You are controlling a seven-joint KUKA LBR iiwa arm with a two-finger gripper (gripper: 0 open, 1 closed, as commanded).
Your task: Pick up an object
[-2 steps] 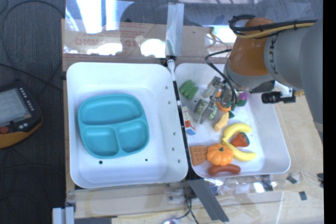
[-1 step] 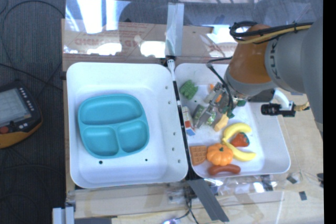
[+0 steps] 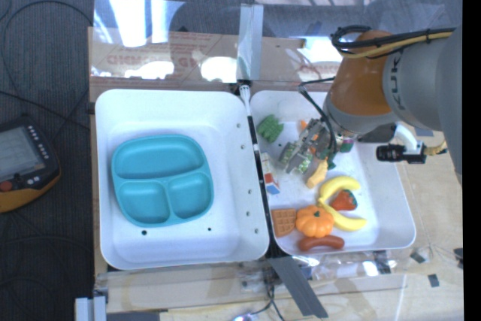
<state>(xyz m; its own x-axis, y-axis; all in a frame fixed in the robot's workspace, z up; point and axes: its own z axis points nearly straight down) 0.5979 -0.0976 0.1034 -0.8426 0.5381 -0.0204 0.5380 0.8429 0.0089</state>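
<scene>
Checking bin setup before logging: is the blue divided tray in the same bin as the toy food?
No, the blue tray lies in the left bin, while the banana and pumpkin lie in the right bin.

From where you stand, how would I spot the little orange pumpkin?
Look in the right bin, near its front edge. The pumpkin sits between a waffle and a banana, just behind a sausage. It is round, ribbed and orange.

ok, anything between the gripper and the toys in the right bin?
Nothing visible. The gripper is already down in the right bin among the upper toys, next to the green toy. The banana and the orange pumpkin lie apart, nearer the front.
</scene>
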